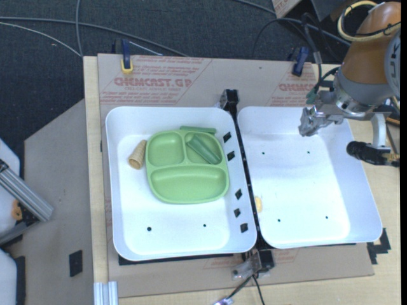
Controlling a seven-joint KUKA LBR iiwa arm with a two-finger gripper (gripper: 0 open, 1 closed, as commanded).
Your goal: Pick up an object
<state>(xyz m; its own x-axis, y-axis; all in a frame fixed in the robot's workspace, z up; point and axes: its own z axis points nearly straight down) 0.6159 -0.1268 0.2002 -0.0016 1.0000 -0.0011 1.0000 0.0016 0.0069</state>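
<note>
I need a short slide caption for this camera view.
Robot hand above the right bin; green plate and cone in the left bin.

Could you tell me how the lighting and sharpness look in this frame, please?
Camera view: even, soft overhead light; the white bins look bright and slightly washed out; faint shadows under the green tray and below the gripper; the arm's orange band is somewhat soft; overall resolution low.

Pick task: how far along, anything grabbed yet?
Nothing looks done: the green tray, the green piece on it and the cone all lie in the left bin. The tool hangs over the right bin, nothing visibly in it. Reach, grasp and lift remain.
</note>
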